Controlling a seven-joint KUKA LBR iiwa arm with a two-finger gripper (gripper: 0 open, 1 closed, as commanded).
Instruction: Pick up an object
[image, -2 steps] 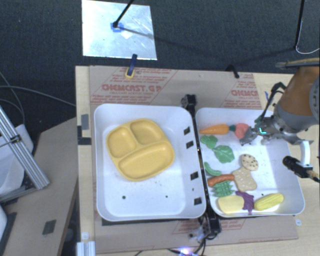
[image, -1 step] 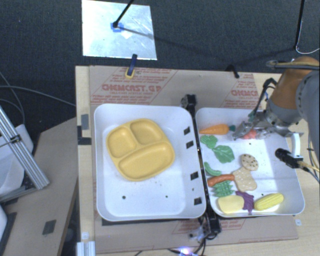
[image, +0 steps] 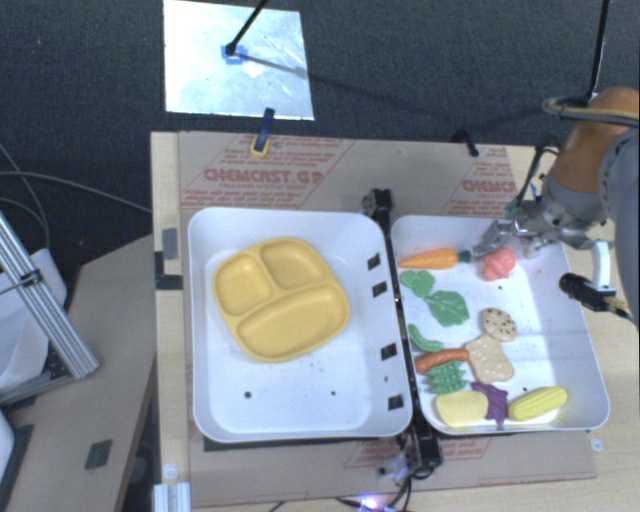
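Nearest the camera, along the front edge of the right bin (image: 585, 345) and well apart from the pincer, lie a yellow cheese wedge (image: 459, 408), a purple toy piece (image: 493, 402) and a yellow corn cob (image: 537, 402). Just behind these, toward the pincer, sit a red sausage (image: 441, 358) over a small green piece (image: 449, 378), a pale cracker-shaped piece (image: 488, 358) and a round chocolate-chip cookie (image: 497, 323). Further back are green leaves (image: 437, 298), left of and below the pincer.

In the left bin (image: 205, 330), well to the pincer's left, rests a yellow divided plate (image: 280, 297), upright and flat.

At the far end of the right bin, an orange carrot (image: 430, 260) lies just left of the pincer. The pincer (image: 500, 240) is low over the bin's rear right corner; whether its fingers are spread or closed cannot be told. A pink-red rounded object (image: 499, 263) lies directly beneath and touching or nearly touching the pincer tip; it is not seen between the fingers.

Both bins stand on a cardboard-covered surface (image: 300, 170).
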